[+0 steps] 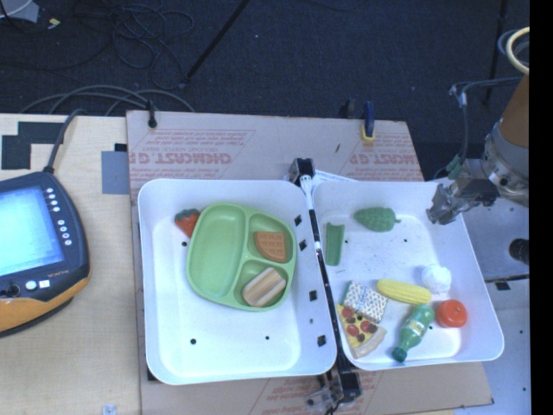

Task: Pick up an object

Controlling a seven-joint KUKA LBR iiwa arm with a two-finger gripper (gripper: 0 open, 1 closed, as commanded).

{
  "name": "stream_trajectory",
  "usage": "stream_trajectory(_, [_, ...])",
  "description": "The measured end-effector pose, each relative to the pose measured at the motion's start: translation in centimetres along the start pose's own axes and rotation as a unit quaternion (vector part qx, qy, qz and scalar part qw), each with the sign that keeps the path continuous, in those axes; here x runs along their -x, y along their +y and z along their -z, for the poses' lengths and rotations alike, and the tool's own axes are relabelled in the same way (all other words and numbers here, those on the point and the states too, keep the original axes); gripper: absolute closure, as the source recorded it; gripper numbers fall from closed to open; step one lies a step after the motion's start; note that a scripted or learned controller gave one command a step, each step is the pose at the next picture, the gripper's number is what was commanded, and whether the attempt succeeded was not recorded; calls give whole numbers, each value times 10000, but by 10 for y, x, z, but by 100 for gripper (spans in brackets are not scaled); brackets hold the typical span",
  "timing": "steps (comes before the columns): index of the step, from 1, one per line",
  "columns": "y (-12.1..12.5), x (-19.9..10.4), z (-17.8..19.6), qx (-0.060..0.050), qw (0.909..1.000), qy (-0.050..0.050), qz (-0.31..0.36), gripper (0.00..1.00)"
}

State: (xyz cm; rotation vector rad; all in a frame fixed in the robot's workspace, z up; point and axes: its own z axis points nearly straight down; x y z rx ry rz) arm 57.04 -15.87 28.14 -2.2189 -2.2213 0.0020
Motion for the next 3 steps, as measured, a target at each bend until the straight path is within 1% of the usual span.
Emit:
stream_trajectory(1, [37,-68,184,102,9999,-10,35,100])
stream_trajectory(2, [-4,-131,127,-35,10000,10,26,100])
stream_trajectory(3, [-40,-200,100,-29,10000,6,33,100])
